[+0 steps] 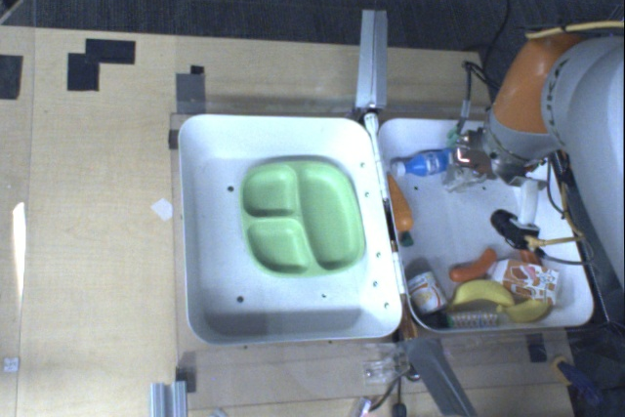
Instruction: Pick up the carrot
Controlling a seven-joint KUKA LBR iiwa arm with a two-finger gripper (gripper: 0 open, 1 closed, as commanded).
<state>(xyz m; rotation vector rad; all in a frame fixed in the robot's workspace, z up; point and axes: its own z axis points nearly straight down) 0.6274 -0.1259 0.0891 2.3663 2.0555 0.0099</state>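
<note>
Gripper (467,163) hung over the right bin (576,308), its grasp state impossible to tell, perhaps touching the water bottle (422,163) just left of it, carrot (398,206) lower-left against the bin's left wall.

no text, brand, number or sign can be read anywhere here. the small carton (528,280) at the near right corner of the right bin (430,210) carries red and white printing, but it is too blurred to make out any word. the water bottle (422,163) near the bin's far side has a blue label with no legible lettering. the little can (426,290) by the bin's near left corner shows a printed wrap, also unreadable. the black blocks (98,62) on the bench top (88,239) are plain shapes, not characters.
</note>
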